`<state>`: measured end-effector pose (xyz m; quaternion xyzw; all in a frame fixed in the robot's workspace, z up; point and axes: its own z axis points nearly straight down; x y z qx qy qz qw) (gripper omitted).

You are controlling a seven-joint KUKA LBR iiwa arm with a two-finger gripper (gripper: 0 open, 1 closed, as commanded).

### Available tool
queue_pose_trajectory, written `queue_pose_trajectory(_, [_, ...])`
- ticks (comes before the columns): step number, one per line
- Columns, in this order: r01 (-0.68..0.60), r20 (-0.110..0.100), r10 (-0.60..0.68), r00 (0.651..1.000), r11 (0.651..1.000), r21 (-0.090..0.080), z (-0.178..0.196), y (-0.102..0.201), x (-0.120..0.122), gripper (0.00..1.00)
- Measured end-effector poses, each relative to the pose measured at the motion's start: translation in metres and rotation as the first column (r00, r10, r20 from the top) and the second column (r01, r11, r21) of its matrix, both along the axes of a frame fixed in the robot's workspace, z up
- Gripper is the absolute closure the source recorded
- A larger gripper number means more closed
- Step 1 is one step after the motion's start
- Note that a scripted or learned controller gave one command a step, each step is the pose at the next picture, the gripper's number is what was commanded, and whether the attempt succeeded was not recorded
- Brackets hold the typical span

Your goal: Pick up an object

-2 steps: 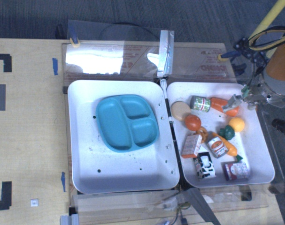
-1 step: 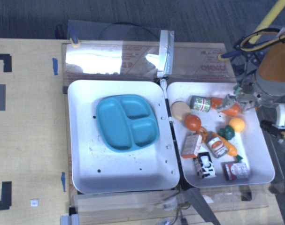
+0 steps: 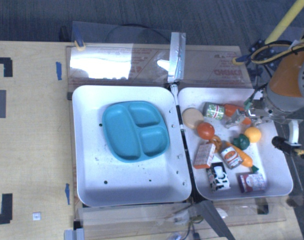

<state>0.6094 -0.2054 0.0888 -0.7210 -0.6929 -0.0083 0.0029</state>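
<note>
The grey, rounded KUKA arm (image 3: 288,96) wears a broad orange band, with yellow and blue cables looped above it; nearer the fingers, its silvery metal gripper (image 3: 252,115) carries small fittings.

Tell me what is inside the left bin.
The left bin holds a blue divided tray, lying flat, plus a few small dark specks on the floor around it. Whatever lies beneath the tray is covered.

A single fixed camera looks down at a slant on the bench (image 3: 26,134) from well above, taking in both white bins, the left bin (image 3: 86,174) near mid-frame, the right bin (image 3: 279,176) beside it, toward the frame's right
</note>
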Motion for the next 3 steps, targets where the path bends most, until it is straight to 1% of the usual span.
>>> queue_pose_trajectory(1, [0.112,0.004,-0.112,0.994,0.994,-0.018,0.083,-0.010,0.058,0.00])
queue_pose_trajectory(2, [-0.014,-0.006,0.014,1.000,1.000,-0.004,0.004,0.001,-0.011,0.00])
queue_pose_trajectory(3, [-0.164,-0.004,0.164,0.986,0.986,-0.019,0.004,0.010,0.016,0.00])
